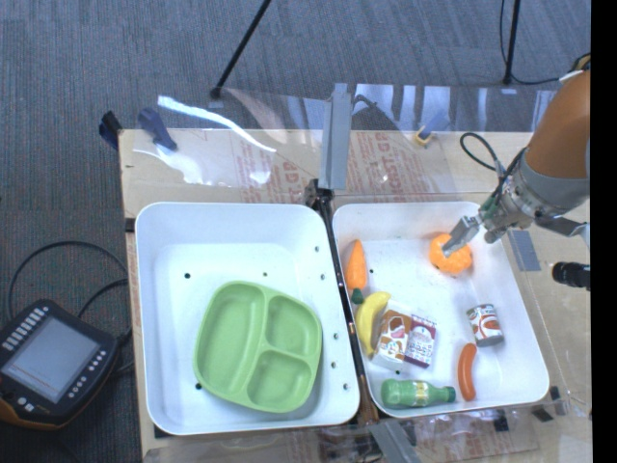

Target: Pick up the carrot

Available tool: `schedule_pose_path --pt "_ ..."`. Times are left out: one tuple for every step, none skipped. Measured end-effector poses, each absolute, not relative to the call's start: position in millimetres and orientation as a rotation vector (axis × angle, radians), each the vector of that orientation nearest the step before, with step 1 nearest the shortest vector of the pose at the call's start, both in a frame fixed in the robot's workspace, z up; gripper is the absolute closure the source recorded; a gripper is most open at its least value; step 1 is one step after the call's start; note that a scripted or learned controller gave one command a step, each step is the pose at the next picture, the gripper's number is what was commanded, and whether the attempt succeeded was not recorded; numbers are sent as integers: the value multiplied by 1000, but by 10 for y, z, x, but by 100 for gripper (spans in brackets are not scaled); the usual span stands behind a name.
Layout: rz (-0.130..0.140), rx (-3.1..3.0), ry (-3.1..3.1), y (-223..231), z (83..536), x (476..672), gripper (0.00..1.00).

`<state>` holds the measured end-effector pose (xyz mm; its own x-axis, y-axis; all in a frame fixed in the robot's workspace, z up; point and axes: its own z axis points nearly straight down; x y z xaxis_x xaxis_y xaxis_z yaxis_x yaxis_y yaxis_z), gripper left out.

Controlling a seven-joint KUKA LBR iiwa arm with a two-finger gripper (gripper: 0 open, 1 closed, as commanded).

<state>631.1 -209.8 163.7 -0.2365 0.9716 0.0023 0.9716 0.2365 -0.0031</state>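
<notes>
The carrot (356, 263) is orange with a green stub at its near end. It lies against the left wall of the right bin (525, 287), pointing away from me. My gripper (462, 234) hangs over the back right of that bin, right at the top of an orange fruit (450, 258). It is well to the right of the carrot, with bare bin floor between them. Nothing of the carrot is hidden.
A banana (369, 318) lies just below the carrot, next to a snack packet (406, 340). A can (485, 324), a sausage (467, 370) and a green bottle (415, 393) fill the near right. The left bin (164, 230) holds a green divided plate (258, 345).
</notes>
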Motion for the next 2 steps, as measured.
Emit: schedule_pose_path --pt "0 -1644 -2673 -2074 857 6453 0" --pt "-1 -1647 -2670 -2074 938 6455 100"
